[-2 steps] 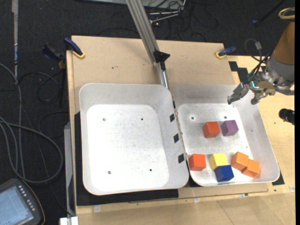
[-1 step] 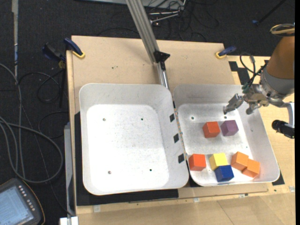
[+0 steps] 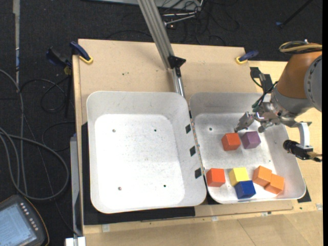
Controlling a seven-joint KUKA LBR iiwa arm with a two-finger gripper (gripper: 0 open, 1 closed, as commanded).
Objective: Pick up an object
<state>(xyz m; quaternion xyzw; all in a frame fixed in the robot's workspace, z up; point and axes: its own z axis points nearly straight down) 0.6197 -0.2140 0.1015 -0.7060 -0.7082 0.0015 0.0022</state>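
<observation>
just above the purple cube point(image 3: 250, 139), the gripper point(image 3: 252, 122) hangs with fingers spread, holding nothing.

arm point(image 3: 302, 81) cut off at right edge; claw point(image 3: 252, 121) too blurred to read; tablet point(image 3: 18, 222) cropped bottom-left

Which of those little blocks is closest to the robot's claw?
The purple block. It lies just below the gripper in the right bin, beside one orange block; the others sit along the bin's front edge.

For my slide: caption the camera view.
Gripper hovers above the purple cube in the right bin, among orange, yellow and blue blocks.
</observation>
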